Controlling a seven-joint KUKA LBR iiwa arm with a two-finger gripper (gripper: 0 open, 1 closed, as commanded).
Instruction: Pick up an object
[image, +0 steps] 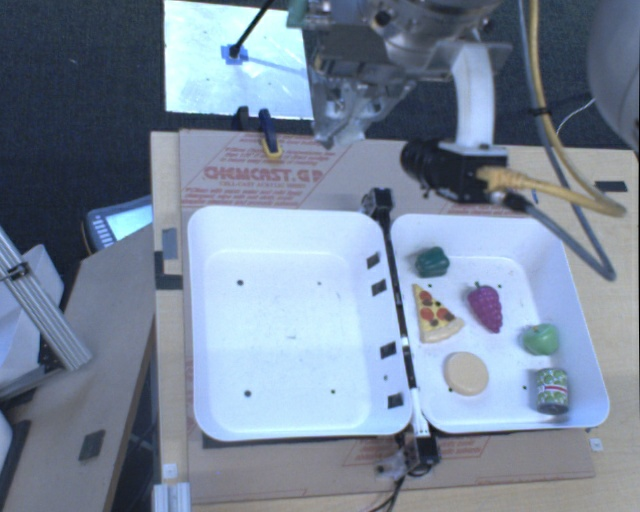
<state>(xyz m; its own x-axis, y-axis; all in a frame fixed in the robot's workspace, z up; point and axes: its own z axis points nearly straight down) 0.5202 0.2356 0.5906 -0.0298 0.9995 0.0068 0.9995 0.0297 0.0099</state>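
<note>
White plastic bins sit side by side on the worktop (170, 180); the right bin (575, 290) holds a green pepper (432, 262), pizza slice (436, 313), purple grapes (486, 306), green apple (541, 339), tan disc (466, 373) and small can (550, 390). The gripper (335, 125) hangs high behind the left bin (200, 300), carrying nothing; whether its jaws are spread I cannot tell. Nothing is picked yet: choosing, descending and grasping all remain.

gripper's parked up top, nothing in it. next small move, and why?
Probably swing the gripper right and toward the camera, over the right bin. It hangs above the bench beyond both bins, and every object lies in that bin: pepper, pizza slice, grapes, apple, can, and round cookie.
</note>
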